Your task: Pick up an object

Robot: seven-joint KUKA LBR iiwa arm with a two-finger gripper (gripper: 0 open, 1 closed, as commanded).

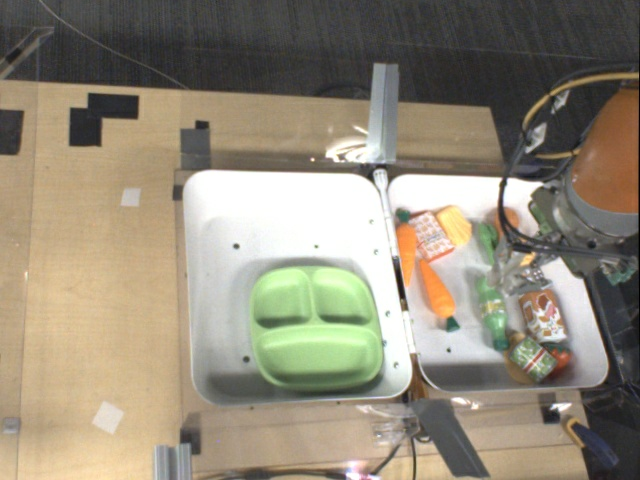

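Observation:
The right bin (462, 356) holds several toy foods. An orange carrot (436, 289) lies near its middle, and a second carrot (405, 244) lies along the left wall. Behind them are a red-and-white packet (430, 233) and a yellow corn piece (456, 225). A clear green bottle (492, 310) lies beside a brown carton (543, 316), with a labelled can (530, 360) in the front right corner. My gripper (516, 269) hangs low over the right half of this bin, just above the green bottle and left of the carton. Nothing shows as held in it.
The left bin (205, 268) carries a green divided plate (316, 326) at its front. A metal post (384, 118) stands behind the wall shared by the bins. The arm's orange band (612, 153) and black cables (520, 183) sit over the right bin's far right corner.

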